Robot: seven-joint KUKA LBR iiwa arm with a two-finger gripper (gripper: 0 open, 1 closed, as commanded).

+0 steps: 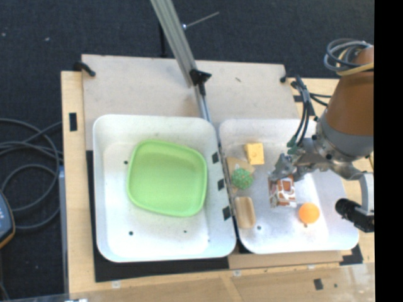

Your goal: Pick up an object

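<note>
Camera view: the tool (281, 172) hangs over the right bin (334, 241), directly above a crinkly red-and-white packet (283, 192); whether it grips, I cannot tell. Nearby lie a round orange ball (308, 213) and a yellow block (254, 153). A glossy green plate (167, 178) fills the left bin (113, 231) on the pale wooden worktop (151, 83).

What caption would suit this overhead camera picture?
Robot gripper lowered over a snack packet in the right bin, beside an orange ball; green plate in the left bin.
</note>
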